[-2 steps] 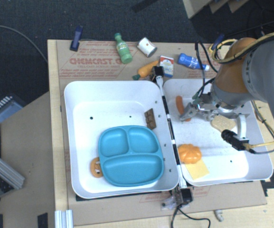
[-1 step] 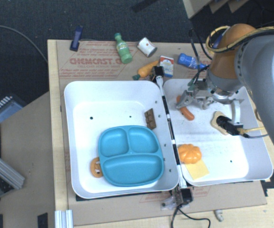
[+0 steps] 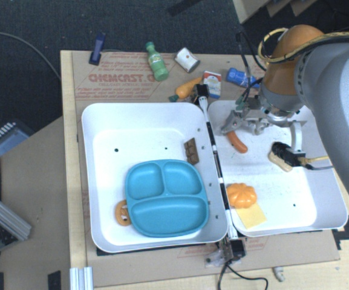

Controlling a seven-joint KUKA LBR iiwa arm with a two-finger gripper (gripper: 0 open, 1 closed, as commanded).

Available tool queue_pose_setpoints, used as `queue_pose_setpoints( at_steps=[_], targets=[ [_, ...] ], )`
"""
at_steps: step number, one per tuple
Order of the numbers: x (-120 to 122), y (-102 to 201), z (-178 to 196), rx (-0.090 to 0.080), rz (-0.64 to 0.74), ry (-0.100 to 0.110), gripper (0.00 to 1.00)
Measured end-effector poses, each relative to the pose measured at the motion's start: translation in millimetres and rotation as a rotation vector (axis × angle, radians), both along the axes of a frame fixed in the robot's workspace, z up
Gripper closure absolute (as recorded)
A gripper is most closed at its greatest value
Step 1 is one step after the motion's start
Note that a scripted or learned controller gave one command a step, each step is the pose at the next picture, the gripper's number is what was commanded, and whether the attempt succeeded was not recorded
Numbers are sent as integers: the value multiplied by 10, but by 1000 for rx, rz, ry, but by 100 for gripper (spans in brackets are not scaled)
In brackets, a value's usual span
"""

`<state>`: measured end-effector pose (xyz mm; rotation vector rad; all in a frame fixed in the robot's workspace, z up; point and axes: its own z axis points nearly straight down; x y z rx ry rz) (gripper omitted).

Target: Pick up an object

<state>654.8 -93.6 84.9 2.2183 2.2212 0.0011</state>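
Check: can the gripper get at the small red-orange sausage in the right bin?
Likely yes: the gripper is close beside the sausage, which lies alone on the floor of the right bin with nothing over it.

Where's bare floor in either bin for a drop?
Left bin: top strip above the plate, left of the brown block. Right bin: lower right, beside the orange toy and cheese. Crowded: right bin's top, gripper by the sausage.
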Motion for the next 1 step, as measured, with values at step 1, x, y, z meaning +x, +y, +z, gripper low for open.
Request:
queue_pose_setpoints(
  at_steps=[1],
  targets=[
    [6,0,105,-2,1,-2,100]
  ],
)
